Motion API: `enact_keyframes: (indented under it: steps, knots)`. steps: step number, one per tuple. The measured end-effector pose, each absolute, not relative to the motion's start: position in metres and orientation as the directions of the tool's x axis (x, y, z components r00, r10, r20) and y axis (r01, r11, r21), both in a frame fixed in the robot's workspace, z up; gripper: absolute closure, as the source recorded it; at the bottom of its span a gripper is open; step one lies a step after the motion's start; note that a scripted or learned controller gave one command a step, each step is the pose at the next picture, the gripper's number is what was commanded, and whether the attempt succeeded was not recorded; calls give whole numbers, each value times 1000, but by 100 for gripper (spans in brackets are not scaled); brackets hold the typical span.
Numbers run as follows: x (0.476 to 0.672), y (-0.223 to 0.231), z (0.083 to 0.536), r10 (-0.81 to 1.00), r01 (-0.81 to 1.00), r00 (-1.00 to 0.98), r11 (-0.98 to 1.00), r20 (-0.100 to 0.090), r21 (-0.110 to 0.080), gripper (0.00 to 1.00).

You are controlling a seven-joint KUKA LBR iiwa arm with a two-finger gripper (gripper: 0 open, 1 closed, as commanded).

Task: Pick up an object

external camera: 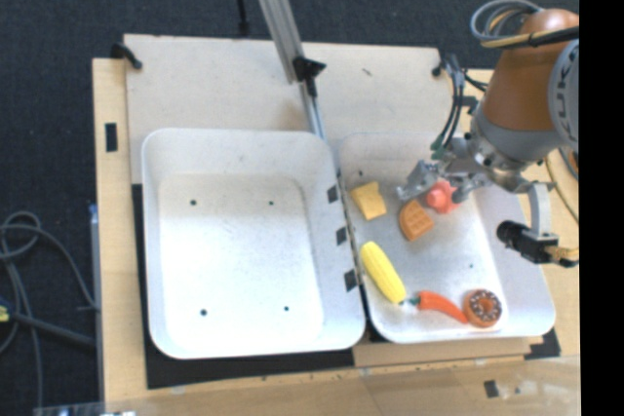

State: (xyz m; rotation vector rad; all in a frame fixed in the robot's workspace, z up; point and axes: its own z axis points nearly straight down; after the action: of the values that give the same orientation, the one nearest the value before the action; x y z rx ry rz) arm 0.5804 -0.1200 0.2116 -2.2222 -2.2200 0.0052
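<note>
Nearest in the right bin (531,302) lie a donut (484,307), a carrot (441,305) and a corn cob (383,272), all untouched. Further in sit a waffle piece (416,221) and a cheese wedge (369,201). The jaws (436,187) are low over a red toy (441,198), right at it; whether they are apart or clamped on it I cannot tell, so the pick looks begun, not proven. The waffle piece lies just beside the red toy and may crowd the grasp. The left bin (156,151) sits alongside on the worktop (214,73).
</note>
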Motion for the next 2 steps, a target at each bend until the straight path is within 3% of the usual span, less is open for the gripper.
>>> enact_keyframes:
  steps: [1, 2]
  knots:
    - [588, -117, 153, 1000, 1000, 4, -4, -1, -4, 0]
    - [590, -121, 105, 1000, 1000, 3, -3, -8, 7, 0]
